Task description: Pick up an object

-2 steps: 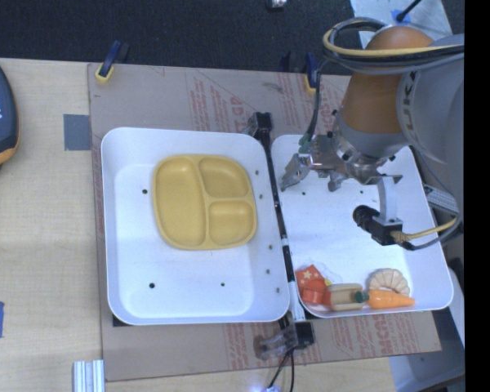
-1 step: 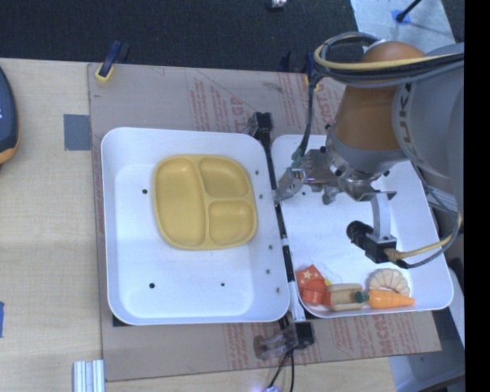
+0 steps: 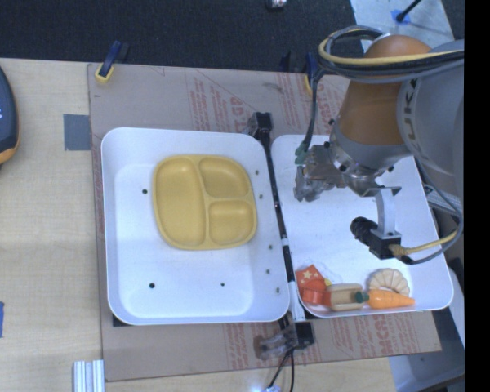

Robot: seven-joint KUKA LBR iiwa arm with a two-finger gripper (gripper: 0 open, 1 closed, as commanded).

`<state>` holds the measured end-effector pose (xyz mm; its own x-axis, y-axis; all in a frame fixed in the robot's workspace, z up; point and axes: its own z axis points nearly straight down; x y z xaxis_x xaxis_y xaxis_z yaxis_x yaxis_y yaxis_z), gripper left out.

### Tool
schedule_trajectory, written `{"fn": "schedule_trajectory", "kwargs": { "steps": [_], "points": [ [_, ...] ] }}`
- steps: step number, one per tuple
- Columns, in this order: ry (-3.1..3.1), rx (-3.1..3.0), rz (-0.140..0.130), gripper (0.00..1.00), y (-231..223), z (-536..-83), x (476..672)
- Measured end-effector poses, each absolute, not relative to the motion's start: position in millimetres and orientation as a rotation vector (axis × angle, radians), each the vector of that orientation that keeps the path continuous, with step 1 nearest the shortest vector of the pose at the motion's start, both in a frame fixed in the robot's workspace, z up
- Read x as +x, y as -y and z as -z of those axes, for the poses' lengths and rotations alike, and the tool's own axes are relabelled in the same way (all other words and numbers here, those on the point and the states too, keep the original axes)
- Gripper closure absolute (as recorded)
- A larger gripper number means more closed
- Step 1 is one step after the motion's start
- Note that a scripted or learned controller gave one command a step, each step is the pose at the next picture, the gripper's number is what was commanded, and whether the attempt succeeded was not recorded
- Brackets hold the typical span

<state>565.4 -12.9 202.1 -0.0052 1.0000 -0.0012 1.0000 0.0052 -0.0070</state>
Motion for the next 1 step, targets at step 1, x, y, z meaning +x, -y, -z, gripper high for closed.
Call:
{"fn": "schedule_trajectory", "kwargs": {
  "steps": [1],
  "points": [
    [2.225, -2.212, -0.010, 0.00, 12.7, -201.8, 565.4]
  ]
}}
